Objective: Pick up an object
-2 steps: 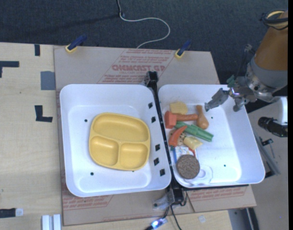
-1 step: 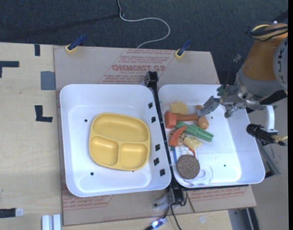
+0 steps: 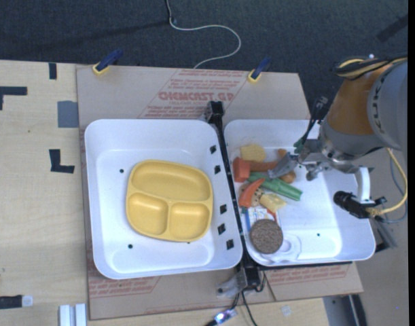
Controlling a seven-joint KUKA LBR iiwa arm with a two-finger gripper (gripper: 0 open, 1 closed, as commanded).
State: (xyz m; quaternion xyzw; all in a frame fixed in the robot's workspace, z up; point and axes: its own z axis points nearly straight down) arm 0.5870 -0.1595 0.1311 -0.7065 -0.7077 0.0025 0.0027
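Objects for picking, small toy foods, are heaped in the right bin point(image 3: 329, 240), against its left wall: an orange piece point(image 3: 242, 170), a pale yellow piece point(image 3: 253, 153), a green piece point(image 3: 283, 190), a brown speckled disc point(image 3: 266, 236) nearer the front. The left bin point(image 3: 102, 182) is occupied by a yellow divided tray point(image 3: 169, 200).

The claw point(image 3: 286, 164) is seen low over the right bin, at the right edge of the heap, just beside the green and orange pieces. Whether it is wide or narrow cannot be told; nothing is seen held in it.

Step judged: approach to a grasp, no lift yet. The next move is judged to call for one piece being singled out from touching neighbours, the claw being settled around it, closed, then raised clear of the bin.
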